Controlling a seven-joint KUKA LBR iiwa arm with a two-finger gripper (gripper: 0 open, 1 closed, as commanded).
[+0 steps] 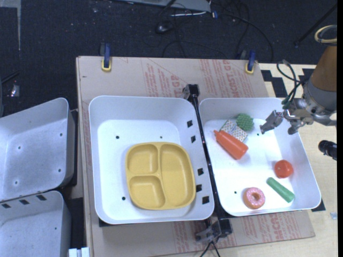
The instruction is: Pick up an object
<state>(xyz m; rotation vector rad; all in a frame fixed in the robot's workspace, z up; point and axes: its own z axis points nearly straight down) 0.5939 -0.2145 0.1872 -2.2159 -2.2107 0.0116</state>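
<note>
Reaching for an object is the step in hand, and it goes best if the jaws (278, 121) come straight down over a single piece that has free space on both sides; they hang above the right bin (311, 167) near its far right corner, one dark finger pointing toward the bin's middle, and whether they are spread or pressed together I cannot tell; nothing shows between them; the likeliest pick, as I judge it, is the orange carrot-shaped piece (231, 144), which lies slantwise near the bin's far left corner, close to the wall shared with the left bin (102, 159); it is a smooth tapered cylinder, so closing across its narrow width should serve better than along its length; just beyond it a speckled flat piece (232, 128) and a green knobbly ball (245, 122) crowd its upper end, so the lower end looks safer; a red ball (283, 168), a green stick (281, 189) and a pink ringed doughnut (254, 197) lie toward the near right corner; a yellow divided plate (160, 175) sits in the left bin on the bench (86, 90).
</note>
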